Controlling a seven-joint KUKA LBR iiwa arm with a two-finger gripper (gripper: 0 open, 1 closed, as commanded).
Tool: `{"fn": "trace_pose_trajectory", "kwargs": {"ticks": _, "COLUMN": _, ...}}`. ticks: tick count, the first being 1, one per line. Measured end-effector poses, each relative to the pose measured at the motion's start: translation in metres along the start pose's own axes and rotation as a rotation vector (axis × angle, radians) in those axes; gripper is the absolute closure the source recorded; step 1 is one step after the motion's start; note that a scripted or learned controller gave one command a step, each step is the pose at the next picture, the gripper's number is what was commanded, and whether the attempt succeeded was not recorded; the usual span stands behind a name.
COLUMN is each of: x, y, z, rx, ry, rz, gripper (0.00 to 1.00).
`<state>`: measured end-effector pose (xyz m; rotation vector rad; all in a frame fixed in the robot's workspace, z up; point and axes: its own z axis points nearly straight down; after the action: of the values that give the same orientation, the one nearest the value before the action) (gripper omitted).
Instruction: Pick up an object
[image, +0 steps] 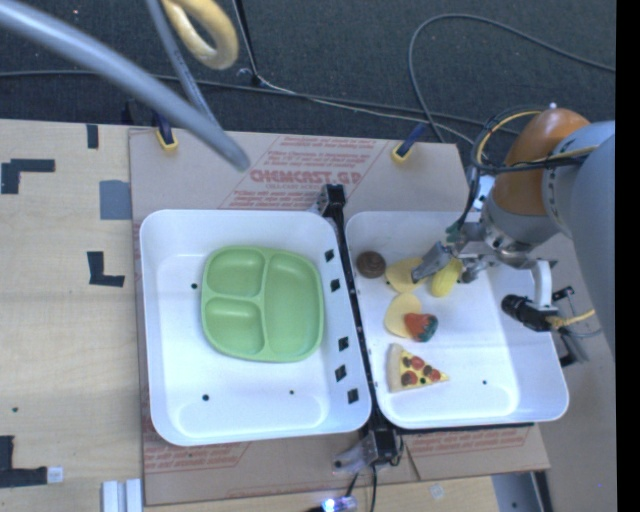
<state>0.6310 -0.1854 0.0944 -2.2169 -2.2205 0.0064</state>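
The gripper (447, 266) sits low in the right bin (520, 395), over a small yellow piece (445, 281) that lies just beside a pale yellow slice (403, 274); whether its fingers are apart or together I cannot tell. Left of the yellow slice lies a brown ball (371, 264). Below the slice is a yellow wedge with a red and green bit (413, 323), and below that a pizza slice (414, 368). A green divided plate (264, 304) lies in the left bin (170, 400).
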Motion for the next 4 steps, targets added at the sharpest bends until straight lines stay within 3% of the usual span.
{"fn": "trace_pose_trajectory", "kwargs": {"ticks": 1, "x": 0.0, "y": 0.001, "z": -0.013, "rx": -0.004, "ry": 0.0, "rz": -0.001, "gripper": 1.0}}
{"fn": "trace_pose_trajectory", "kwargs": {"ticks": 2, "x": 0.0, "y": -0.003, "z": -0.075, "rx": -0.008, "ry": 0.0, "rz": 0.001, "gripper": 1.0}}
{"fn": "trace_pose_trajectory", "kwargs": {"ticks": 4, "x": 0.0, "y": -0.002, "z": -0.15, "rx": -0.008, "ry": 0.0, "rz": 0.0, "gripper": 1.0}}
